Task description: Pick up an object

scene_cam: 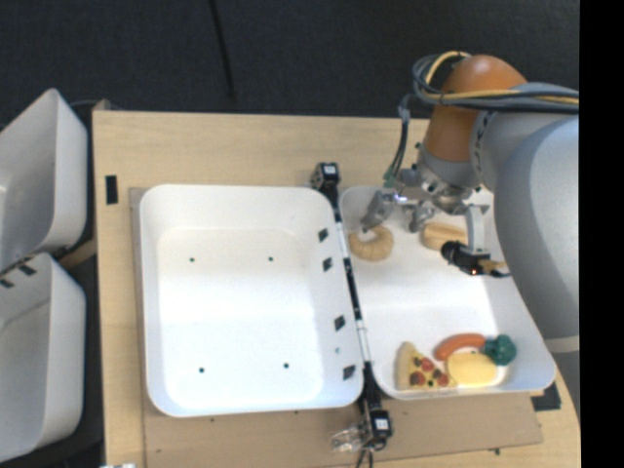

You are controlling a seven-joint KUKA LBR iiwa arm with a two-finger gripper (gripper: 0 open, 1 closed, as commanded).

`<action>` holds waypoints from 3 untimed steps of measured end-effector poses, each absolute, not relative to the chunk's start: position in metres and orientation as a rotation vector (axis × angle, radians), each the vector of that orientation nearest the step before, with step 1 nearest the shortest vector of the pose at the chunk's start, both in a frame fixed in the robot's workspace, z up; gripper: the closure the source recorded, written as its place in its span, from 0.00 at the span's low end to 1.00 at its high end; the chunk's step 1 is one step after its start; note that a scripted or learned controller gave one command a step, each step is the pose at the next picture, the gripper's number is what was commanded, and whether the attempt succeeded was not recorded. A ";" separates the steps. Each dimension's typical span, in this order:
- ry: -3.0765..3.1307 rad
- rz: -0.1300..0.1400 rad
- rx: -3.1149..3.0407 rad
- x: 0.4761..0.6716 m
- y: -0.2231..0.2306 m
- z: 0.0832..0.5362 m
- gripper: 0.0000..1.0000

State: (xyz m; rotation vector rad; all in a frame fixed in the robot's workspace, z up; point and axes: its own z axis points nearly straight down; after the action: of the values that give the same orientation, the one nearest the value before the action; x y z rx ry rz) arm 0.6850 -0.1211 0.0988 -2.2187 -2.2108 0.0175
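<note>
A tan ring-shaped donut (371, 245) lies at the upper left of the right bin (429, 310), close to the divider. The jaws of the gripper (375, 218) hang spread just above it, one finger reaching its upper edge, apparently lined up for a grasp. Nothing is gripped yet. Pizza slice (419, 369) sits lower down.

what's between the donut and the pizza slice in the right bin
Nothing: the camera view shows bare white bin floor from the donut at the far end to the pizza slice at the near end.
</note>
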 end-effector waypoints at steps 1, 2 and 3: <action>-2.225 0.002 -2.225 0.690 -0.121 0.119 1.00; -2.226 0.004 -2.223 0.690 -0.121 0.119 0.00; -2.229 0.001 -2.225 0.691 -0.122 0.130 1.00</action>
State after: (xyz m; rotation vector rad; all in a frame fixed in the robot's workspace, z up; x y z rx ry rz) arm 0.6906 -0.1219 0.1305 -2.2255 -2.2285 0.0011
